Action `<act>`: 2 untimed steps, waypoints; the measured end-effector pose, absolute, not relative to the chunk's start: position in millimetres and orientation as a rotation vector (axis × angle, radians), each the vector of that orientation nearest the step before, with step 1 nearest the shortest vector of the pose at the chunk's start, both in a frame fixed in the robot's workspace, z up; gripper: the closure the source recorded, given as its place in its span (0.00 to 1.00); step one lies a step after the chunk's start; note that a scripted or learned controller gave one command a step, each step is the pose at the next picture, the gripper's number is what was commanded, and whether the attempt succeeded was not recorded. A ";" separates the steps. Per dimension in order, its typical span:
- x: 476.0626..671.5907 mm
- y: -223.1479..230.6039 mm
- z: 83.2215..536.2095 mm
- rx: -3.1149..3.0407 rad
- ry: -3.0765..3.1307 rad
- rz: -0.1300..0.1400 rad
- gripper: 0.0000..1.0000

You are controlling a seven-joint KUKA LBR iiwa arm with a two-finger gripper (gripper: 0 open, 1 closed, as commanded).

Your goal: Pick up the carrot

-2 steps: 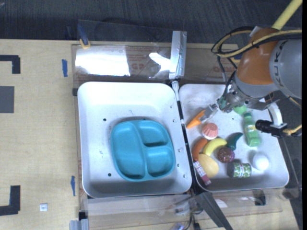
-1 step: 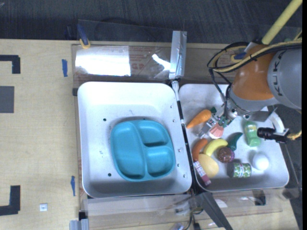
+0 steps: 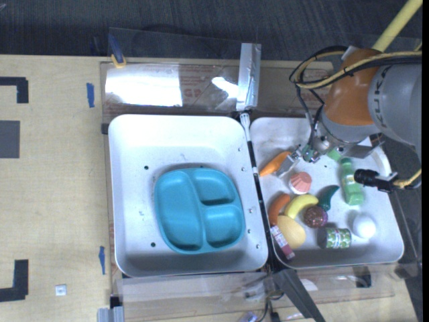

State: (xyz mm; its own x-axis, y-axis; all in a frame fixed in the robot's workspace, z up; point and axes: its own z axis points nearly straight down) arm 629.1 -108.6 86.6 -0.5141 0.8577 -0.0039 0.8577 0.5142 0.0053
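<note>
Seen from above, a light wooden bench (image 3: 47,180) bears two shallow white bins side by side. The left bin (image 3: 127,153) holds a blue divided tray (image 3: 199,208), set near its middle with its compartments facing up and nothing in them, presumably as a place to receive picked items. The right bin (image 3: 392,243) is crowded with toy foods, apparently as a pool to pick from. The carrot (image 3: 273,164), small and orange, lies tilted near that bin's far left corner, close to the wall between the bins and a little apart from the heap, which should ease access. Nearer the camera sit a pink round piece (image 3: 301,181), a yellow banana (image 3: 299,204), a dark red fruit (image 3: 315,216), a yellow lemon-like piece (image 3: 290,229) and a green can (image 3: 338,238) lying on its side. A green bottle (image 3: 350,183) and a white ball (image 3: 364,227) lie toward the right. The arm reaches in from the right, its gripper (image 3: 305,154) lowered just beside the carrot's right end. Whether it is spread or closed cannot be told at this size, and nothing shows the carrot held.
</note>
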 end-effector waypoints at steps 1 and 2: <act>657.5 -103.2 86.4 1.247 2.894 -0.009 0.00; 660.9 -108.2 99.4 1.240 2.875 -0.015 1.00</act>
State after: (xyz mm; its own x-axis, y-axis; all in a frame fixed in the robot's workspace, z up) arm 660.9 -108.2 99.4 -0.6865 0.7270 -0.0131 0.7271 0.6866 -0.0045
